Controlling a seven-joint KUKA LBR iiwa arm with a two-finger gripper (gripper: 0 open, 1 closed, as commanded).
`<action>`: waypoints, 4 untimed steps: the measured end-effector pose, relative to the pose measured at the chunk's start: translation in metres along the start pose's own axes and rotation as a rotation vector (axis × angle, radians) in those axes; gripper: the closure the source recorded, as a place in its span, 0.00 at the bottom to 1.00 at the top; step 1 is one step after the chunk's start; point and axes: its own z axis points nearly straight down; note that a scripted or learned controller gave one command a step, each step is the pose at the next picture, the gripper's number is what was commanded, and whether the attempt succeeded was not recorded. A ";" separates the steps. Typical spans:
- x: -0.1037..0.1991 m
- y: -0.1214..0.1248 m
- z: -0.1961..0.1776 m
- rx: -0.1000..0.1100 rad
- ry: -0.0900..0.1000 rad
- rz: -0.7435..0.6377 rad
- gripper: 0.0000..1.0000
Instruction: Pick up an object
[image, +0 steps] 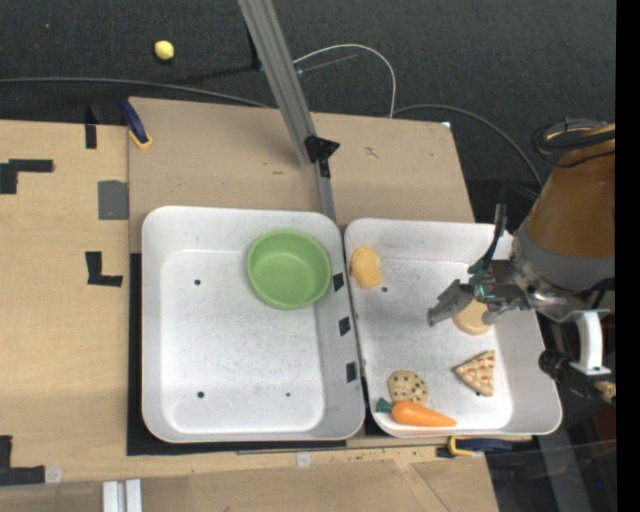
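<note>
You have the claw (462, 305) down inside the right bin (420, 245), toward that bin's right side, with the arm (575, 215) reaching in over the tabletop's right edge. A dark finger (446, 303) sticks out to the left, and just to its right sits a small tan rounded object (470, 319), pressed close against the claw's underside. You cannot tell from this angle how far the claw is spread, or whether the tan object is actually between its fingers or merely lying beside them.

Look around the rest of the right bin: a yellow lumpy piece (366, 267) lies near its upper-left corner, close to the wall shared with the other bin. Along the near edge you have a round speckled cookie (406, 385), with an orange carrot (424, 415) just below it, lying flat against the bin's near rim. A triangular pizza-like slice (477, 373) rests toward the near-right corner, below the claw and apart from it.

In the left bin (175, 330), a green bowl (289, 268) stands upright at the upper-right corner, beside the dividing wall.
</note>
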 end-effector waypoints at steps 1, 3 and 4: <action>0.000 0.000 0.000 0.000 0.000 0.000 0.00; 0.008 -0.001 0.125 0.007 0.001 0.002 0.00; 0.008 -0.001 0.150 0.000 -0.001 0.002 0.00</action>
